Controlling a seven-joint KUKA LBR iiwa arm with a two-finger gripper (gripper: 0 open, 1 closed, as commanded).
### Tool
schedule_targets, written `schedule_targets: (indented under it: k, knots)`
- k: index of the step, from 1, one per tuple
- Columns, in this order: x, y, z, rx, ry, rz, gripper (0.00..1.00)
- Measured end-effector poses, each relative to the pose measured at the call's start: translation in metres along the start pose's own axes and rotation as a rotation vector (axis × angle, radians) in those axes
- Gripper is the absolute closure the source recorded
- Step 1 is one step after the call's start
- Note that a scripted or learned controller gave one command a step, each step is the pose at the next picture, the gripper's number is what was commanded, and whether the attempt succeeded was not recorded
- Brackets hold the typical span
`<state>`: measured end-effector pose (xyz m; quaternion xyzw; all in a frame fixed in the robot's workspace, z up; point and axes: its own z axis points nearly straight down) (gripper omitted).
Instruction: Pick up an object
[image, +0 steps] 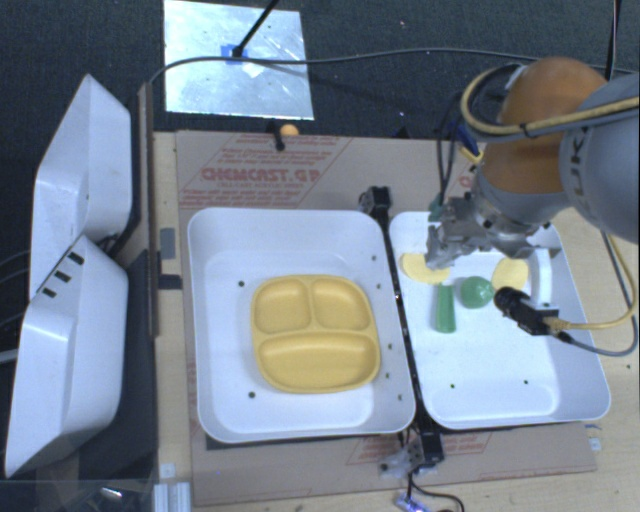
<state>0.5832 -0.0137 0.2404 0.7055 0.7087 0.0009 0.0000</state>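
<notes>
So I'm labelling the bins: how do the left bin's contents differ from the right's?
The left bin holds one large yellow tray with three compartments; the right bin holds several small pieces, green and yellow. The hand is over the right bin, not the left. Both bins are shallow and white.

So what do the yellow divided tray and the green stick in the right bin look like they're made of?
The yellow tray looks like moulded plastic with a smooth, slightly glossy finish: even colour, rounded compartment walls, soft highlights. The green stick also looks like plastic or rubber, matte and uniformly coloured, though it is too small to be sure.
</notes>
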Motion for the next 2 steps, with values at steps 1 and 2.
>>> schedule_targets:
  k: [1, 2]
  knots:
    - [0.045, -0.025, -0.005, 0.000, 0.000, 0.000, 1.00]
    - [0.094, -0.039, 0.010, 0.002, 0.000, 0.000, 1.00]
